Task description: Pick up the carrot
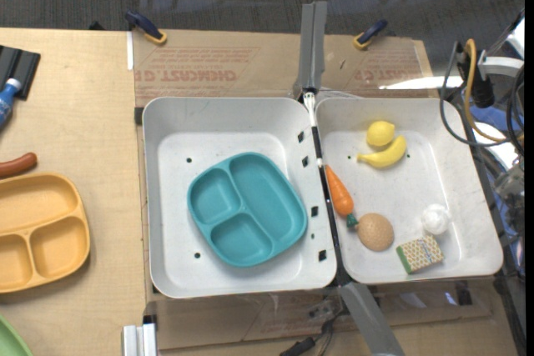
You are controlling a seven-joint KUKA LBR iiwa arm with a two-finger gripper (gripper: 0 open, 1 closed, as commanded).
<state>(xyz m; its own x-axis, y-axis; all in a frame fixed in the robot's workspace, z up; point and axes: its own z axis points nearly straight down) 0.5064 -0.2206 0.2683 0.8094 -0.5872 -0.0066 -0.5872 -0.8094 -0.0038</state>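
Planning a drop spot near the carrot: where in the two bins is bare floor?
Right bin: bare floor between banana and egg; crowded along the front by white ball and box. Carrot hugs the left wall. Left bin: bare strips around the teal tray.

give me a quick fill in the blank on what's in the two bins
1. The teal divided plate lies in the ____ bin.
2. The carrot lies along the right bin's ____ wall.
3. The lemon sits just above the ____.
4. The brown egg lies beside the carrot's ____ end.

Missing words: left; left; banana; green
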